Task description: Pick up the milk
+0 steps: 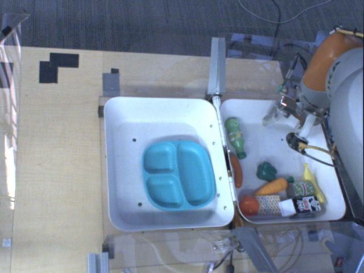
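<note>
Arm enters from the right, wrist bent down over the right bin's (335, 206) far end. Pincer (282, 114) state: cannot tell. Milk (301, 206) lies at the bin's near edge.

Robotics lab: wooden bench (57, 152), two white bins (114, 169), loose cables (267, 10).
</note>
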Robot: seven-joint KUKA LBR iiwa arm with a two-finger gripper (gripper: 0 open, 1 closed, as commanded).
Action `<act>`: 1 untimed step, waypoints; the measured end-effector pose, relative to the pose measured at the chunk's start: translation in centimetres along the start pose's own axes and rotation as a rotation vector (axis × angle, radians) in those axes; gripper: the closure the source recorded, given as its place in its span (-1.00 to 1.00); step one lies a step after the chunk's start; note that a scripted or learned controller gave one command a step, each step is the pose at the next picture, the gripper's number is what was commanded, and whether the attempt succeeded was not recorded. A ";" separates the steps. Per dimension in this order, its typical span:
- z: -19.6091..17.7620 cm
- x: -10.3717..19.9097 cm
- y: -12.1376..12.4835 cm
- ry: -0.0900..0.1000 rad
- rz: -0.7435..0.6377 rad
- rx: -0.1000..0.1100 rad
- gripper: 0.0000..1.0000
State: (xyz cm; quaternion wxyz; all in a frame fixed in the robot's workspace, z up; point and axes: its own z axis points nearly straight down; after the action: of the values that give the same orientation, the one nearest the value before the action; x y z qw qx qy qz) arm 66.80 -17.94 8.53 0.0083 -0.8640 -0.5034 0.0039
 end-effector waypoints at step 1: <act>-0.3 1.4 -0.9 -0.003 0.486 -0.003 -1.00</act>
State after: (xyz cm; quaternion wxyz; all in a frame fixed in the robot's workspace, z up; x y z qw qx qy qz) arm 66.70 -16.24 8.82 0.0052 -0.9597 -0.2808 0.0066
